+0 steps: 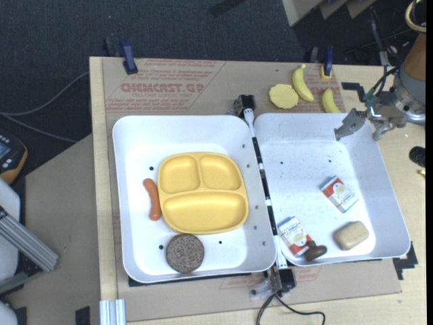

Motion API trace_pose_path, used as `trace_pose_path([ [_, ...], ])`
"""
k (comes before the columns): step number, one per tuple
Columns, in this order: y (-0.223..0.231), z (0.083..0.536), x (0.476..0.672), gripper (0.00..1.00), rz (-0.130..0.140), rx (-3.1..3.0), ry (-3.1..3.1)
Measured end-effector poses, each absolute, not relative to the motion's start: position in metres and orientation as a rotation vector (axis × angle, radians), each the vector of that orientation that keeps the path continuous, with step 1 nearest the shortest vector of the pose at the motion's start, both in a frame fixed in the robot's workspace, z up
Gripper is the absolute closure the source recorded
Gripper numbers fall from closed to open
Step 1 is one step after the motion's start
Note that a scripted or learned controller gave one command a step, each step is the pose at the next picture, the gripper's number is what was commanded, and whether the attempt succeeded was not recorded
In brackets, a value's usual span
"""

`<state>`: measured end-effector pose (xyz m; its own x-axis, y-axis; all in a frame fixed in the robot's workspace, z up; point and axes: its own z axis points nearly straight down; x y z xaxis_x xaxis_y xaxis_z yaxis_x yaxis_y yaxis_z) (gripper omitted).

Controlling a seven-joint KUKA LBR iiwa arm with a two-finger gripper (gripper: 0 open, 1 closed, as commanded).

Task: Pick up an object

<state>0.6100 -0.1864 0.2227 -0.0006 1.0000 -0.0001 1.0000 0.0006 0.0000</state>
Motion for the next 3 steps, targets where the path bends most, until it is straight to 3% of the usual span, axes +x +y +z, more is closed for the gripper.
trace_pose_path([
  [1, -0.202, 0.077, 0.573, 0.0, -0.008, 2.231, 2.224],
  [2, -0.201, 0.095, 0.578, 1.0, 0.003, 2.219, 2.219],
  [3, -0.201, 0.095, 0.578, 0.0, 0.002, 2.22, 2.219],
])
